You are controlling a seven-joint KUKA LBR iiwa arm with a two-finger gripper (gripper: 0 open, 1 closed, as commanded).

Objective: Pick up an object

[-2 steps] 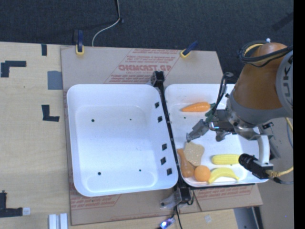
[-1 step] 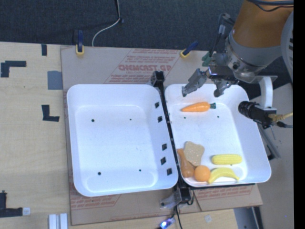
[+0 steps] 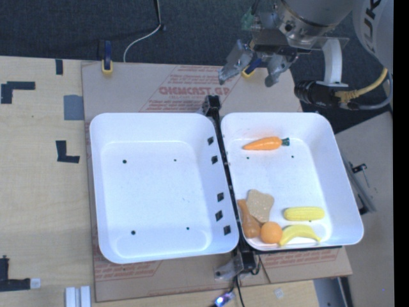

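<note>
Two white bins are seen on the counter (image 3: 38, 171). The right bin (image 3: 332, 171) holds a carrot (image 3: 262, 144) near its far wall, with bread slice (image 3: 259, 204), orange (image 3: 271, 233), corn (image 3: 303, 214) and banana (image 3: 299, 236) clustered at the near wall. The left bin (image 3: 153, 190) adjoins it. The claw (image 3: 252, 73), fingers spread with nothing between, is seen above the far rim, well apart from the carrot.

A brown cardboard sheet (image 3: 182, 93) printed in red is laid under the bins, and a yellow clamp (image 3: 107, 66) is fixed at its far-left corner.
</note>
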